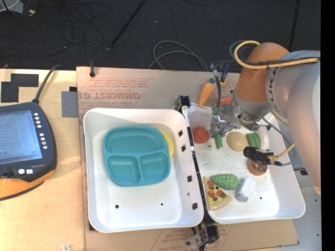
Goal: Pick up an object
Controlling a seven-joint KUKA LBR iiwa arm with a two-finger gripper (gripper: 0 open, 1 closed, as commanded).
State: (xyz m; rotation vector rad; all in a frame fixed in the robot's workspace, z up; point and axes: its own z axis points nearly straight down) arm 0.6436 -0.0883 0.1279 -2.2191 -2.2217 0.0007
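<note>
My gripper [221, 125] hangs low over the back left part of the right bin [272, 205], below the orange wrist band. Just under it lies a small green piece [218, 140]; whether they touch I cannot tell. A red tomato [201, 135] lies to its left. To its right are a beige potato-like piece [236, 140] and a green pepper [254, 139]. A brown round piece [257, 167] sits further forward. Near the front are a green leafy toy [226, 180], a pizza slice [215, 195] and a grey can [244, 189].
The left bin [131, 210] holds a teal divided plate [137, 156] on top of a yellow plate [169, 143]. An orange carrot [207, 92] leans at the right bin's back rim. A black cable [272, 161] loops off the arm over the right bin. A tablet [21, 140] lies at far left.
</note>
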